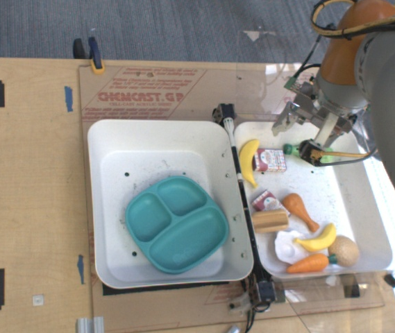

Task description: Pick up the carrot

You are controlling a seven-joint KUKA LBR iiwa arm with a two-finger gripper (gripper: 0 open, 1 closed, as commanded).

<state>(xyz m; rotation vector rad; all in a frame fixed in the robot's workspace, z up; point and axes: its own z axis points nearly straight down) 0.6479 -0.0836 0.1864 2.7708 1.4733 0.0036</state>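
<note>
Carrot (309,263) sits at the near edge of the right bin (364,207), orange, lying roughly flat, green stub end pointing toward a tan egg-shaped item (345,250) just beside it. Touching or nearly touching the carrot on its far side: a white piece (289,245) and a small banana (318,238) resting over it. Further back from the carrot: a drumstick (300,209), a tan block (271,220), a small red-and-white packet (265,200). Well beyond the carrot, toward the bin's far end: a larger banana (248,159) along the bin's left wall and a red carton (270,160) next to it.

Claw (307,136) is well apart from the carrot, up at the far end of the right bin, above a green-tipped object (289,148) near the carton. Can't tell if the claw is released or clenched; nothing visible between the fingers. Arm (353,40) comes in from the right, orange band above the wrist.

Left bin (114,186), on the far side of the divider from the carrot, holds a teal sectioned plate (176,222). Both bins sit on the table (30,207).
</note>
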